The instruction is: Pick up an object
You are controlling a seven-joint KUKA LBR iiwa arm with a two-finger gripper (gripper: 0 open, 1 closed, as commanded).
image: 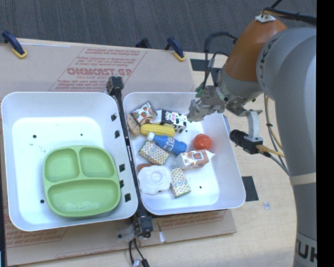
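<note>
Left bin (16, 127): white, shallow, on the left half of the worktop; carrying a green divided plate (81, 181) toward its front edge.
Right bin (234, 182): white, just beside the left bin; holding a cluster of small toy groceries.
Right bin, left side: yellow corn cob (157, 130) near the back edge, long axis running left to right; blue bottle (171, 144) just in front of it; white round lid (154, 179) by the front left corner.
Right bin, right side: small white carton (193, 159) mid-bin; red tomato (201, 142) near the right edge, apart from its neighbours.
Claw (199, 109): above the right bin's back right corner, on the arm coming in from the right; too blurred to judge whether released or clenched; nothing seen held.
Key relation: red tomato close in front of the claw, toward the front edge; likely the nearest target, needing a short drop forward.
</note>
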